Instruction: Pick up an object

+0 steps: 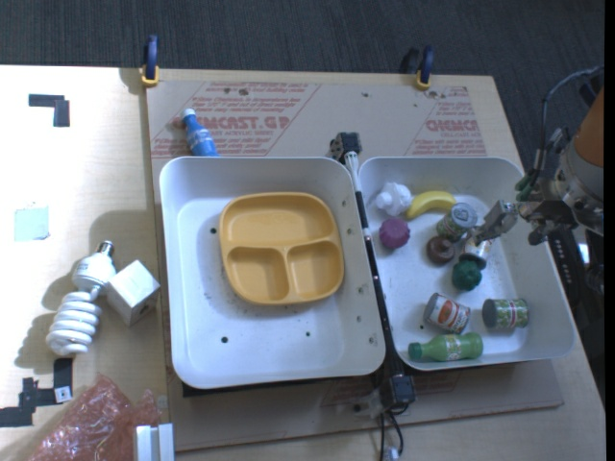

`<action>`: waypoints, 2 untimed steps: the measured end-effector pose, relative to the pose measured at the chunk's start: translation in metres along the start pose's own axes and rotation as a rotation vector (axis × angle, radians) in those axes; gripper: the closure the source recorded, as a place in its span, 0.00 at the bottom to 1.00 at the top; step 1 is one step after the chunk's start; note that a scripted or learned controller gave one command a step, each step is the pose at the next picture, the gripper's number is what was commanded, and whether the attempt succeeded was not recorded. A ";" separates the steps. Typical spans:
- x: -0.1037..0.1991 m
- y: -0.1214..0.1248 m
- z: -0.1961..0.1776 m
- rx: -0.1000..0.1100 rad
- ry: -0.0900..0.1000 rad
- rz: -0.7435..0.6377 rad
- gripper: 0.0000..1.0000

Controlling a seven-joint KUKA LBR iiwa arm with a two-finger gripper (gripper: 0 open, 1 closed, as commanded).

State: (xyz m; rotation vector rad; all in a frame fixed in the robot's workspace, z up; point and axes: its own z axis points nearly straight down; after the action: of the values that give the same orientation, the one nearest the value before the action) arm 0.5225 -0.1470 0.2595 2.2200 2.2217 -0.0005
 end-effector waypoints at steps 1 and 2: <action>0.027 -0.014 0.141 0.001 0.001 0.003 0.00; 0.028 0.080 0.167 0.000 0.000 0.000 0.00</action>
State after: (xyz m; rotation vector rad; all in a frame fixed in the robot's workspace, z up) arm 0.6028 -0.1192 0.0926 2.2207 2.2215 -0.0003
